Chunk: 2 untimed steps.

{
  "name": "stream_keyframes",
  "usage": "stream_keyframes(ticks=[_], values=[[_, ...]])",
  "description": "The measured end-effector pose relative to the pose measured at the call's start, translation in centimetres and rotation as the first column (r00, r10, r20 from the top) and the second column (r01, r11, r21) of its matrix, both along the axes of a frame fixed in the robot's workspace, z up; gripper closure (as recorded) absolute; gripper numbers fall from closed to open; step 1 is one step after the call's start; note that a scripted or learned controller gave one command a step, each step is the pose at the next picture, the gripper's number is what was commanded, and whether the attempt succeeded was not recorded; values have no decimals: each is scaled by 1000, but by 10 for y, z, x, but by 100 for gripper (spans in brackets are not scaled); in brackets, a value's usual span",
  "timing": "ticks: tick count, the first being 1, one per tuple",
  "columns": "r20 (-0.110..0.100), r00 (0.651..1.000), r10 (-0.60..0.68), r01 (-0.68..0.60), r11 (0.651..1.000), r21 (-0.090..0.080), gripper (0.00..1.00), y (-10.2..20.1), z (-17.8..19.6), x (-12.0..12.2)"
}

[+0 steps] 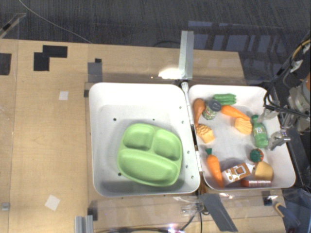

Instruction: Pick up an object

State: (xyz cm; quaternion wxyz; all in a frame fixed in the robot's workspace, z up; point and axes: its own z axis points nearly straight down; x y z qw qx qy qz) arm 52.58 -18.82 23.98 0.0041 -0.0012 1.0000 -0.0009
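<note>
Gripper poised at the right bin's edge — choose an isolated target

Gripper [278,141] hangs over the right rim of the right bin [243,92], just beside the green bottle [259,133]; whether its fingers are spread or pressed together I cannot tell, since they are small and partly hidden here.

Nothing is between them, so the pick is not yet made. Candidates crowd the right bin: two carrots, one near the top [233,112] and one lower left [214,167], a small jar [211,109], a green vegetable [224,99], a yellow corn-like piece [243,124] and a brown carton [237,173].

The left bin [102,130] carries just a green divided plate [149,154] (too broad and flat for a pinch, I judge).

The bottle looks like the best choice — nearest, slim, with some bare floor around it. I would descend with the fingers straddling its narrow width, across the long axis, and stay clear of the bin wall, which sits close on the right.
</note>
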Motion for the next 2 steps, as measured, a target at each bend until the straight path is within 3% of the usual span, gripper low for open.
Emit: stream_keyframes(ticks=[1, 2], values=[[-3, 1000, 4, -4, 1000, 2, 0, 10, -141, 7], [10, 999, 37, -37, 999, 3, 0, 86, -150, 67]])
